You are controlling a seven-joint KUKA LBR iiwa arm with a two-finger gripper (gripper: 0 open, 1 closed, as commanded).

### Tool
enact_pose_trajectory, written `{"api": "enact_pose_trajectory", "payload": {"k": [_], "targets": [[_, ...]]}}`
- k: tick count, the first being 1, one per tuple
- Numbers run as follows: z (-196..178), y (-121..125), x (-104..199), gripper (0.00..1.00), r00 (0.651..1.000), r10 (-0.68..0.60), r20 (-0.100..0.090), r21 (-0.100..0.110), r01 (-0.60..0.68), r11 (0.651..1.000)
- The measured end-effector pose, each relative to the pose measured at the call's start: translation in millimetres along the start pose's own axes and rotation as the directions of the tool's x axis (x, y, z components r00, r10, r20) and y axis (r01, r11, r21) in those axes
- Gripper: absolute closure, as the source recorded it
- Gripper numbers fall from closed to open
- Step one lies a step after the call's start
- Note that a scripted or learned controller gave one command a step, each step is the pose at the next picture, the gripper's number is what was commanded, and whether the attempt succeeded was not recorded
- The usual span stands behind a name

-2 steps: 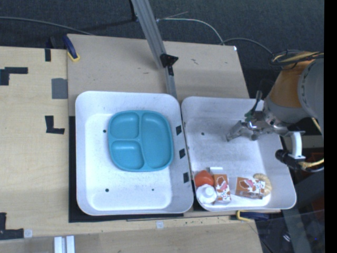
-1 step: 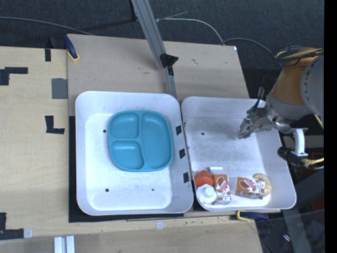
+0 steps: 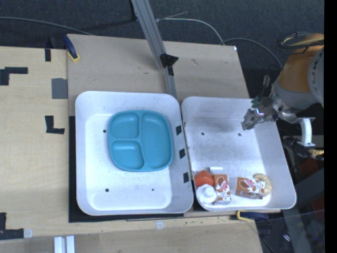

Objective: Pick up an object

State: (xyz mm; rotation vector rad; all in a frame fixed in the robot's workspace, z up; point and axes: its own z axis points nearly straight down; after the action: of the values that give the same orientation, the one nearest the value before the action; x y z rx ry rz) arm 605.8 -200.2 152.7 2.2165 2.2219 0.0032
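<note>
hand (image 3: 249, 121): far right-bin edge | grip state unclear | orange object (image 3: 204, 178): well apart, near corner

The bench (image 3: 31, 157) is light wood with several black tape marks on its left part. Two shallow white bins sit on it side by side, touching along their inner edges. The left bin (image 3: 89, 194) holds a blue divided plate (image 3: 140, 140) with three compartments, lying flat near the bin's centre. A grey metal pole (image 3: 150, 28) slants in from the top and meets the bench just behind the bins. Thin cables (image 3: 200, 25) run across the dark floor beyond the bench.
</note>
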Motion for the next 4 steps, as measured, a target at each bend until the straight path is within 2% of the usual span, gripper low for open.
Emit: {"api": "enact_pose_trajectory", "payload": {"k": [2,4], "targets": [[-75.9,4.1,5.0,1.00,1.000,0.001,0.000,0.001,-0.001,1.000],[-63.3,7.0,129.0,1.00,1.000,-0.005,-0.003,0.006,0.005,1.000]]}}
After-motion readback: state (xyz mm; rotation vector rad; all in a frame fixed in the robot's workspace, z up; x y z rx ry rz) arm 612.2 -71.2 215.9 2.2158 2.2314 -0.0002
